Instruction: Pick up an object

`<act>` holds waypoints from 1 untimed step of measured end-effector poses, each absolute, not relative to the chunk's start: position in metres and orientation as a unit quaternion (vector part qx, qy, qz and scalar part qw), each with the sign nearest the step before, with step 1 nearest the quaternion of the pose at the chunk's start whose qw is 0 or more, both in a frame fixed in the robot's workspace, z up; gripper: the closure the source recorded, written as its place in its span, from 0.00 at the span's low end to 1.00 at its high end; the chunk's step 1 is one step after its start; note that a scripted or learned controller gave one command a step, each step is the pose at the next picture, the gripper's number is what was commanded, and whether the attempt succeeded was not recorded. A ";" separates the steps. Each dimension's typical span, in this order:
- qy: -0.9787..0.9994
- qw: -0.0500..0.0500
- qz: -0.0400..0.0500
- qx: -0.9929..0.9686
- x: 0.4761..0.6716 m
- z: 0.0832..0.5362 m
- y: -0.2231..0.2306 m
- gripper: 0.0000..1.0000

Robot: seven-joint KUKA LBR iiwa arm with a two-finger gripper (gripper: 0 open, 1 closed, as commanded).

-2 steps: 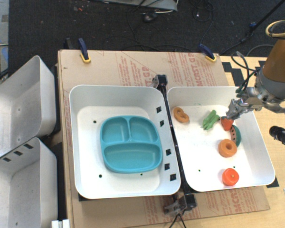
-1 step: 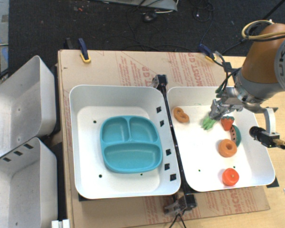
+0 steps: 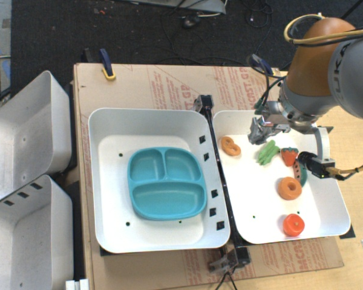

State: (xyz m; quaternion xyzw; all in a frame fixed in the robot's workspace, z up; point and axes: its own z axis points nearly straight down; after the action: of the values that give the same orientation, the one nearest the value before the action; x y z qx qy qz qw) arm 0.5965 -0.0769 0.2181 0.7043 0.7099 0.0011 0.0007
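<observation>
Hovering before you over the right bin (image 3: pixel 327 222), pincer (image 3: pixel 258 133) low beside the green toy (image 3: pixel 267 153), its grip you cannot tell, nothing visibly held, small orange ring (image 3: pixel 230 146) nearby.

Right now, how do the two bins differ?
The left bin holds one large teal divided tray; the right bin holds several small toys, orange, red and green. The gripper hangs over the right bin, not the left bin. Both are shallow, white, and sit side by side.
</observation>
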 end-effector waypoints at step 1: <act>0.710 0.000 0.001 0.704 0.612 0.224 -0.031 1.00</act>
State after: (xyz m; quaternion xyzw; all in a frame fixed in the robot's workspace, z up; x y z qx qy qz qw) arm 0.6123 -0.0308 0.2238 0.7044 0.7098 0.0015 0.0004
